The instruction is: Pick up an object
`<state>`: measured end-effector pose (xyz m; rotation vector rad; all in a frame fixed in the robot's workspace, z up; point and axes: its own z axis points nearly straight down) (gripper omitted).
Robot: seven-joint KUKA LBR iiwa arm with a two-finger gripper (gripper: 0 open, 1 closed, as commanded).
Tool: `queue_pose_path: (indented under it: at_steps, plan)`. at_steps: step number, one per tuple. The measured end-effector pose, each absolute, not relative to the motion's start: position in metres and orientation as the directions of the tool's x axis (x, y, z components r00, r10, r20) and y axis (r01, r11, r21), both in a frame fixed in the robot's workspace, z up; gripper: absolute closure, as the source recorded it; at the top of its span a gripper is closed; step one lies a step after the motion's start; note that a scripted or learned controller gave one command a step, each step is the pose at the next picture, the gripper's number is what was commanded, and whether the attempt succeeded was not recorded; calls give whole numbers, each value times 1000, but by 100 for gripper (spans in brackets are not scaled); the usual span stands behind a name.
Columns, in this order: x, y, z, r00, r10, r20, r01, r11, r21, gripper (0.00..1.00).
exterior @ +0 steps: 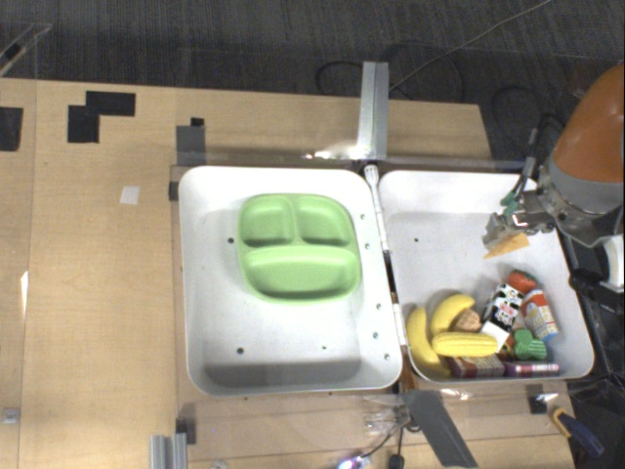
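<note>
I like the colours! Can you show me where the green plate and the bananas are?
green divided plate (298,245), camera view, on the ridge between its compartments.
bananas (444,330), camera view, on the middle of the yellow bunch in the right bin.

Robotics lab: bench (98,262), twin white bins (195,262).

Two bins sit side by side on the tabletop (98,291). The divided plate (298,245) lies in the left bin (210,360). To the plate's right, the right bin (430,203) holds bananas (444,332) and small items (518,325) in its near corner. The hand (510,225) hangs over its far right side.
</note>
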<state>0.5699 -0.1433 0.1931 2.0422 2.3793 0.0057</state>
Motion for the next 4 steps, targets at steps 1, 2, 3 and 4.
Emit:
queue_pose_path:
  at_steps: [1,2,3,4]
  plan:
    - [524,-127,204,-138,990,-1,990,138,5,100]
    - [526,-127,215,-143,990,-3,990,143,9,100]
    - [556,-116,139,-225,974,-1,974,225,3,100]
    - [507,-94,188,-461,887,-3,887,461,5,100]
